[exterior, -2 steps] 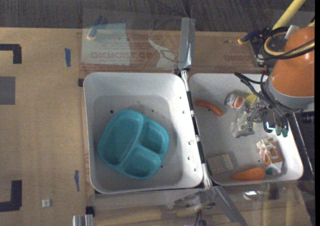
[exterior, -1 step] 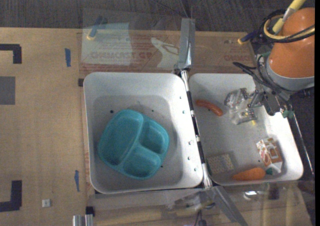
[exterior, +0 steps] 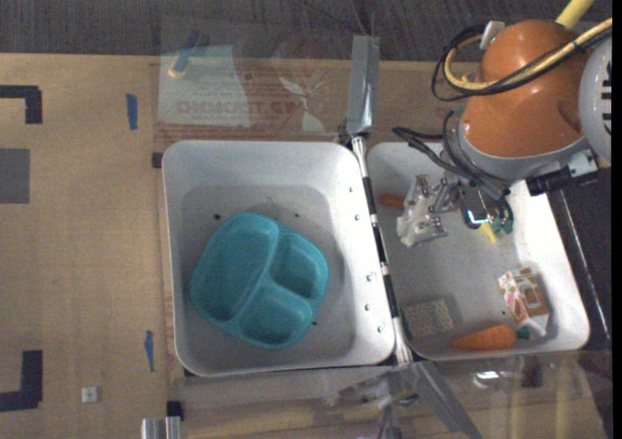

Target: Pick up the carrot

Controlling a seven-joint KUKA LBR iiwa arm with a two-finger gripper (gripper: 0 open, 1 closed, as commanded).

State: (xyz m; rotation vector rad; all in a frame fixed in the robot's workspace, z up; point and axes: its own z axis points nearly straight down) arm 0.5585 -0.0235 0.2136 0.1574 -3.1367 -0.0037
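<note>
Teal plate [exterior: 259,278] in left bin [exterior: 185,175], toward 6 o'clock. In right bin [exterior: 573,325]: gripper [exterior: 421,219] near 10 o'clock, fingers spread, nothing between them. Carrot [exterior: 483,337] at 6 o'clock, well apart from gripper; small carton [exterior: 523,295] just beside it at 4 o'clock.

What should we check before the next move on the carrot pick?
1. Carrot located: ok, lies at the near edge of the right bin.
2. Carrot free to grasp: ok, nothing on top of it; a small box sits close beside it, up and to the right.
3. End effector over the carrot: not ok, it hangs over the bin's far left part, well away.
4. End effector empty: cannot tell, finger state not readable.
5. Path to the carrot: ok, only a flat grey pad lies low on the bin floor between.
6. Left bin: ok, holds a teal tray, not in the way.
</note>
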